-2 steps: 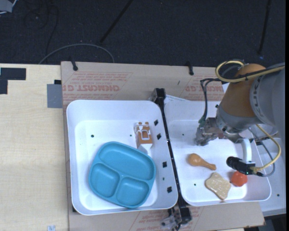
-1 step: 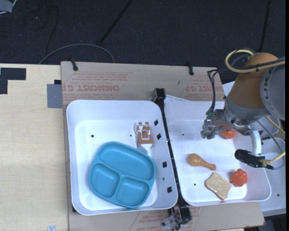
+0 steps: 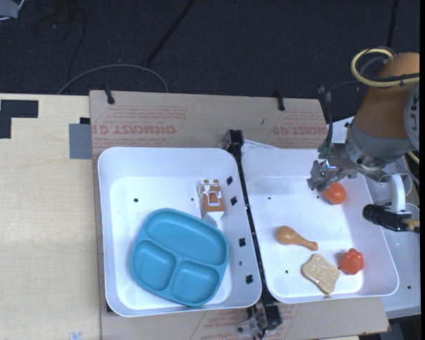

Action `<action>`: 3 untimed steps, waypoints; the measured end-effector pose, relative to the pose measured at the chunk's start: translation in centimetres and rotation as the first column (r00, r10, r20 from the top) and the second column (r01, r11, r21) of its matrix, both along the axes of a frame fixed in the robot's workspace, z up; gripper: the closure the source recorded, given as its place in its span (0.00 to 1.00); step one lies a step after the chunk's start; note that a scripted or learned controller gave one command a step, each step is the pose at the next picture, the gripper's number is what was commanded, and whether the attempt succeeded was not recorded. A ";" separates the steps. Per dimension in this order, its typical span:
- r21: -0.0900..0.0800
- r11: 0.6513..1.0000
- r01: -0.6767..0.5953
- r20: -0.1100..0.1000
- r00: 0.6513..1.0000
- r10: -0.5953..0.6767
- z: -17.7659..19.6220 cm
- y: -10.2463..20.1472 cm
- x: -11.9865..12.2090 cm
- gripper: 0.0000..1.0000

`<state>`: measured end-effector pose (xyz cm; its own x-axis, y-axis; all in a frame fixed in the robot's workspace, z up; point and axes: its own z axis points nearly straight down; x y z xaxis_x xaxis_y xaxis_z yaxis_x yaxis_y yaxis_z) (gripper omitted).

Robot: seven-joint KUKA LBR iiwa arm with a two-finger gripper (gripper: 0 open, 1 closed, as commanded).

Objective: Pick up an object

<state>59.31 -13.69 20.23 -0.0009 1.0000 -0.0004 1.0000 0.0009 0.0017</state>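
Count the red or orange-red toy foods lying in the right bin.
2. One tomato sits near the back, right beside the gripper; the other red piece lies at the front right, next to the toast. Part may hide under the arm.

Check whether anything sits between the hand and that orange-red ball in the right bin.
Nothing visible does. The hand is right at the orange-red ball, just above it in the view. The drumstick toy, toast and red strawberry-like toy lie nearer the bin's front.

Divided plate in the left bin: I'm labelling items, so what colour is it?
The divided plate is light blue, clearest in the camera view.
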 end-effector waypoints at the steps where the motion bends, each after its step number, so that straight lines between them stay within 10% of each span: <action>1: 0.001 1.000 -0.001 -0.003 1.000 0.001 0.7 -0.1 0.0 1.00; 3: 0.002 1.000 -0.002 -0.006 1.000 0.002 1.0 9.8 0.5 1.00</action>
<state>59.78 -3.85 21.27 -0.0033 1.0000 0.0015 1.0000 0.0033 -0.0039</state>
